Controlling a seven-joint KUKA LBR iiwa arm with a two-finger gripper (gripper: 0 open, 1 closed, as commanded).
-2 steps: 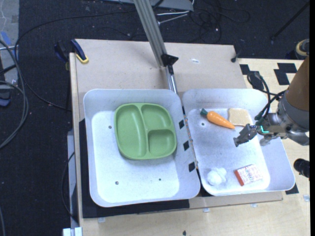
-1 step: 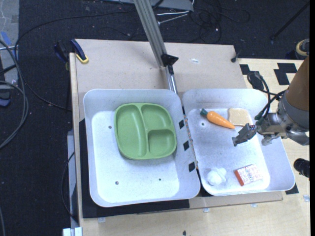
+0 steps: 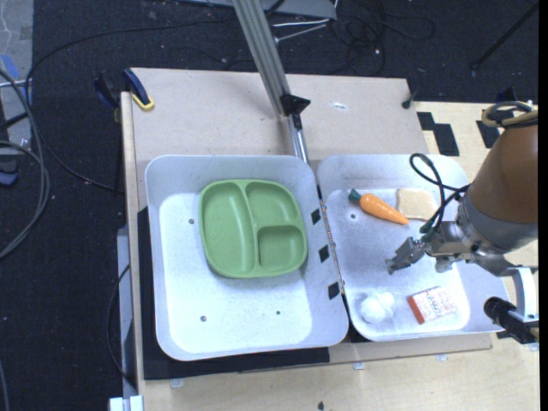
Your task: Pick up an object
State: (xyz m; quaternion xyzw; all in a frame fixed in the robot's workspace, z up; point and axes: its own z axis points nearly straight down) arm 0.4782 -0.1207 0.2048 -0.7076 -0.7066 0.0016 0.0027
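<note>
Right bin point(image 3: 445, 330): carrot point(image 3: 383, 209), bread point(image 3: 415, 202), packet point(image 3: 434, 304).

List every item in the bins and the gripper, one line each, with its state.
Green tray: flat in left bin, compartments bare.
Carrot: lying in right bin.
Tan piece: lying beside carrot.
White lump: resting near front.
Red packet: flat.
Gripper: above right bin, holding nothing.
</note>
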